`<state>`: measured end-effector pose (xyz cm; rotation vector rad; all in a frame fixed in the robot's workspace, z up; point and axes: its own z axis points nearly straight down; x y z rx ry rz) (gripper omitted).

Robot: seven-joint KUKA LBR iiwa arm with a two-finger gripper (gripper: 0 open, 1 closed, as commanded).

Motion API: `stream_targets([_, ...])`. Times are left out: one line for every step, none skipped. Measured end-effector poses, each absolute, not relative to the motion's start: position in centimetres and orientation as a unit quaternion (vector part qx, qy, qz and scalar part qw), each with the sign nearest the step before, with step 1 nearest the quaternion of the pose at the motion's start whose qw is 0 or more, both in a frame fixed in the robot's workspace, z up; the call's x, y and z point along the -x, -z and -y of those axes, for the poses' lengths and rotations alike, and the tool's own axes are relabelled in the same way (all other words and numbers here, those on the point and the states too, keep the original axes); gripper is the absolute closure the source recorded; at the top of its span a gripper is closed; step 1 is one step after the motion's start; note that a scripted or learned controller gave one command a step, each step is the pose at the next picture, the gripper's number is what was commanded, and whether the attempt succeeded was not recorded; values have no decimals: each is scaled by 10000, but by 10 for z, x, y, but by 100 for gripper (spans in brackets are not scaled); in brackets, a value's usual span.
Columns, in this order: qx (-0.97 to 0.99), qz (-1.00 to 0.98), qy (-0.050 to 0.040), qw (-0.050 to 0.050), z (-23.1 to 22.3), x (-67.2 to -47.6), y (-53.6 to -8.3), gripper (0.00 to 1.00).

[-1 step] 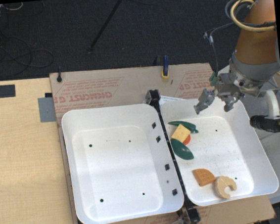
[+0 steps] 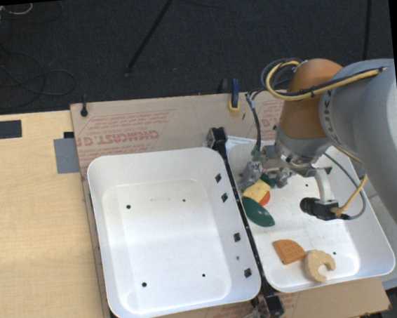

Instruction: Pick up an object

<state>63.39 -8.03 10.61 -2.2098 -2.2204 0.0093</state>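
Grey metal claw [image 2: 260, 173] is down in the right bin [image 2: 378, 259], centre-right of the frame, right over the yellow-red object [image 2: 257, 194]. Can't tell from here how wide it is. The green object [image 2: 260, 215] sits touching just below, the orange wedge [image 2: 288, 250] and tan ring piece [image 2: 318, 264] lower down. My worry: that clump hugs the bin's left wall, so I could pinch two things or just shove them.

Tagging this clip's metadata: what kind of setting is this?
Probably a robotics lab bin-picking cell, not a home or factory. Two shallow white bins, left bin and right bin, sit on a cardboard sheet; the grey arm reaches over small toy-like objects; loose cables lie on dark carpet.
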Motion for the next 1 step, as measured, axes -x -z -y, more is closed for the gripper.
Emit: stream_targets([7076, 7066, -18, 24, 83, -634, -124, 100])
